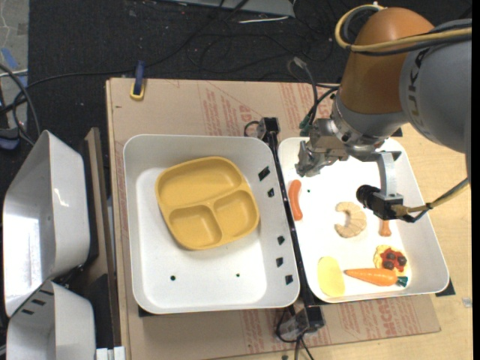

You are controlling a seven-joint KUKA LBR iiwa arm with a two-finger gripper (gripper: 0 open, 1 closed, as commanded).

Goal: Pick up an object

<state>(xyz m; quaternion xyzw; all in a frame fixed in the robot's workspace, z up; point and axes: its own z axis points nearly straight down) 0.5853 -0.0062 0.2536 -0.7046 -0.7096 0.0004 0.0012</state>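
From my feed, two white bins sit side by side on a cardboard-covered surface (187, 103). The left bin (202, 280) holds a single yellow divided plate (206, 201) with three compartments. It lies flat and turned at a slant, towards the bin's back half. I also see a few small black marks along that bin's right wall.

The right bin (420, 201) holds the toy food. A red-orange sausage (295, 199) lies lengthwise close to the left wall. A pale croissant (350, 220) rests near the middle, well apart from the sausage. Along the front edge there is a pale yellow rounded piece (329, 275), and an orange carrot (367, 277) lies just beside it with its tip pointing towards the piece. A small yellow item topped with dark red berries (391, 259) sits just behind the carrot's thick end. A short orange piece (385, 230) shows to the right of the croissant, partly hidden.

The arm (390, 58) reaches in from the right, and its gripper (313, 158) hangs over the back left part of the right bin, just behind the sausage's far end. I cannot tell how far the gripper is open, and I see nothing held in it; every object lies in its bin
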